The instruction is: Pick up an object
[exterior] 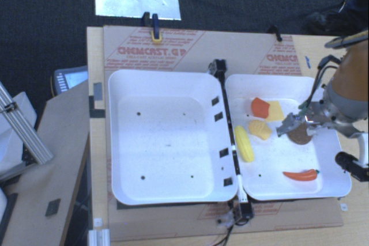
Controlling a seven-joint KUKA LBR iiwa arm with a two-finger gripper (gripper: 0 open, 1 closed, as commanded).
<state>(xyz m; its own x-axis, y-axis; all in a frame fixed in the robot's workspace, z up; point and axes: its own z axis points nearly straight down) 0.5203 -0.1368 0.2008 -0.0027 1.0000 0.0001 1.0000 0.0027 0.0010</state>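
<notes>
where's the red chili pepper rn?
The red chili pepper lies in the right bin, near its front right corner, apart from the other items; the brown round object under the gripper is its nearest neighbour, just behind it.

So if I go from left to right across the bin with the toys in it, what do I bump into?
Yellow banana-like toy → orange-red block → brown round piece, under the gripper. I left out the yellow lumpy toy, the pale yellow block and the red chili, since they overlap the others from side to side.

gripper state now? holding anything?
Gripper: cannot be told; it sits low in the right bin, beside a brown object, with nothing seen in its grasp.
</notes>
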